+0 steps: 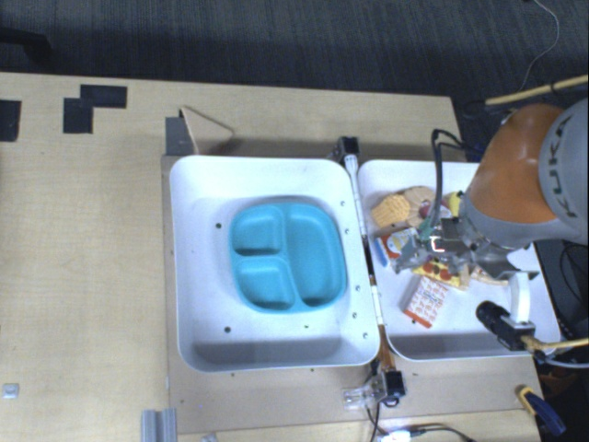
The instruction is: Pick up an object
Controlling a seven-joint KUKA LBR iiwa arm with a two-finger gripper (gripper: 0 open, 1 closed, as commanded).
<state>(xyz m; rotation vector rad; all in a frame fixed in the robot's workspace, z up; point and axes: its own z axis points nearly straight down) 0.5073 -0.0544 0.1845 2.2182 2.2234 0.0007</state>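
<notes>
1. Bench [83,293]: pale wood, bearing 2 shallow white bins side by side. 2 black patches [92,107] mark the surface toward 10 o'clock of the view.

2. Left bin [198,205]: holds 1 blue divided plate [287,256] with 3 compartments. It lies flat at the bin's centre, clear of all 4 walls.

3. Right bin [460,341]: holds the loose objects open to picking.
- A tan waffle-textured piece [391,210] lies at 10 o'clock of the bin.
- A beige rounded piece [420,194] touches it on the 1 o'clock side.
- A red-and-white packet [425,300] lies flat at 7 o'clock of the bin, tilted.
- A yellow-and-red cluster [440,270] sits near the bin's centre. What its pieces are cannot be told.

4. Arm [571,168]: grey, with the orange band [511,168] at 2 o'clock of the right bin, reaching in from 3 o'clock of the view.

5. Gripper [431,251]: low over the right bin, just toward 9 o'clock of the bin's centre. It is directly over the yellow-and-red cluster, with the packet near it at 6 o'clock. Whether it is released or clenched cannot be told, as the wrist covers it from above. No object can be confirmed as grasped.
</notes>
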